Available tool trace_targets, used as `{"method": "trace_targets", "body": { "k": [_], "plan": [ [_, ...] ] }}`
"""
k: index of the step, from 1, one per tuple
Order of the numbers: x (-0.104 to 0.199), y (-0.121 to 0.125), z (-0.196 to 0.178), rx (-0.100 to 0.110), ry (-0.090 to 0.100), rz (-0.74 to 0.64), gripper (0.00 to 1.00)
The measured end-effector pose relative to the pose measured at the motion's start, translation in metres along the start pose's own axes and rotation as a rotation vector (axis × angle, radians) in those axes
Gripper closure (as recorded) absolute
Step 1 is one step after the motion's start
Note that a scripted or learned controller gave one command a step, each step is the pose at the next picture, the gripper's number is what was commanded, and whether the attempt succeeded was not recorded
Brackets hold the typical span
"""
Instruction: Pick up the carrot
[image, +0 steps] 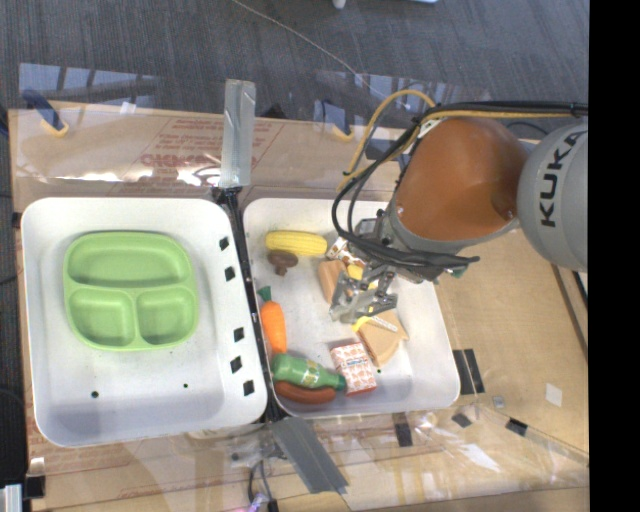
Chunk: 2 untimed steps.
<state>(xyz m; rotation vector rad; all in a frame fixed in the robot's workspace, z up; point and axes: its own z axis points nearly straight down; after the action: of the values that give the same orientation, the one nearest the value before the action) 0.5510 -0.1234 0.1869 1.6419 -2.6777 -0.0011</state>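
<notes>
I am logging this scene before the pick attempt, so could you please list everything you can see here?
left bin: 1, white, left half of bench
divided plate: 1, green, in left bin
right bin: 1, white, right of left bin
carrot: 1, orange, right bin's left edge
corn cob: 1, yellow, right bin's far side
small brown item: 1, below corn
green bottle-like toy: 1, near edge
sausage: 1, reddish brown, near edge
small box: 1, red and white, near edge
wedge: 1, tan, under gripper
gripper: 1, metal, above bin's middle
arm: 1, grey, orange band, from right
</notes>
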Motion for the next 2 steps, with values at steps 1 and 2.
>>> {"method": "trace_targets", "body": {
  "k": [1, 2],
  "plan": [
    [0.033, -0.062, -0.158, 0.016, -0.003, 0.037, 1.0],
    [0.045, -0.046, -0.106, -0.001, -0.002, -0.078, 1.0]
  ]
}}
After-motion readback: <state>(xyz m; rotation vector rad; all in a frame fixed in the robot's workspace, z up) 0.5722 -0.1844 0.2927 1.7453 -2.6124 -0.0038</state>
